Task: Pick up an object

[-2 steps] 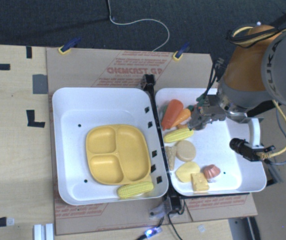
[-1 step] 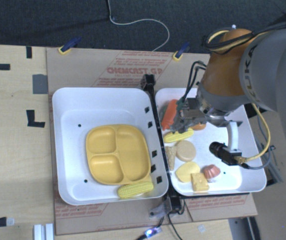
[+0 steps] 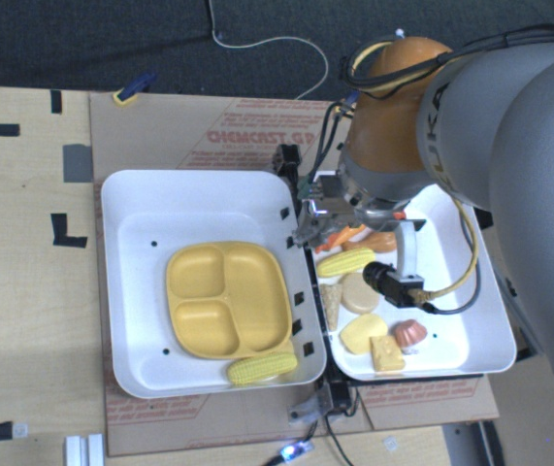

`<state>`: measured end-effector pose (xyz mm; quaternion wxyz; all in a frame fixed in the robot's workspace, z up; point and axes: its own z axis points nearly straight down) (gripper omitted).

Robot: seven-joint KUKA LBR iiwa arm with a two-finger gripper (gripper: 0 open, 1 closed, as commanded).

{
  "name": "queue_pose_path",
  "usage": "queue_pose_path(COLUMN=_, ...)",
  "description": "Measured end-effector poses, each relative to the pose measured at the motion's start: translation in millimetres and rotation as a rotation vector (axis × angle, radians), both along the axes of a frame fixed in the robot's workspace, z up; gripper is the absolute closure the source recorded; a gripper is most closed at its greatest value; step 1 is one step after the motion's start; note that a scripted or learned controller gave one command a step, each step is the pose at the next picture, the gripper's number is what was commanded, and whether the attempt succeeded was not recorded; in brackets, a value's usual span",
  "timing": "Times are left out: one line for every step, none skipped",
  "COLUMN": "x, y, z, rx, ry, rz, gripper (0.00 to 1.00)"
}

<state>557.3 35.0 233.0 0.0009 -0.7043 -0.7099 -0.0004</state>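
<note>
Your arm (image 3: 471, 134) reaches in from the right and hangs over the far part of the right bin (image 3: 480, 352). The orange band above the wrist sits over that bin's far edge. The gripper (image 3: 340, 223) is low at the bin's far left corner, just beside the wall shared with the left bin (image 3: 126, 260). You cannot tell from this view how the fingers stand; the wrist body hides them.

Right bin contents, all bunched on its left half:
- Orange pieces (image 3: 359, 236), partly under the gripper; shape unclear.
- Yellow corn cob (image 3: 344, 262), lying crosswise just near of the gripper.
- Pale round disc (image 3: 359, 294), touching the near side of that cob.
- Tan speckled slab (image 3: 332, 306) along the left wall, beside the disc.
- Yellow lump (image 3: 362, 335) and yellow wedge (image 3: 387, 355) at the near end, touching each other.
- Small reddish item (image 3: 410, 333) just right of the lump.

A black fitting (image 3: 393, 282) on a cable lies over the right bin, right of the disc.

Left bin: a yellow divided plate (image 3: 228, 297) lies flat in the middle. A second corn cob (image 3: 262, 365) lies at the plate's near edge, touching it.

Both bins rest on a cardboard sheet (image 3: 199, 134) on the desk (image 3: 24, 289). A white cable (image 3: 257, 42) loops across the dark area beyond the desk.
</note>
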Motion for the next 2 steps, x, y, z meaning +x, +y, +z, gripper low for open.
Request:
queue_pose_path(x=1.4, y=12.1, z=-2.9, rx=-0.002, ry=0.002, rz=-0.005, gripper=1.0)
queue_pose_path(x=-0.4, y=15.9, z=0.1, rx=-0.002, ry=0.001, rz=-0.006, gripper=1.0)
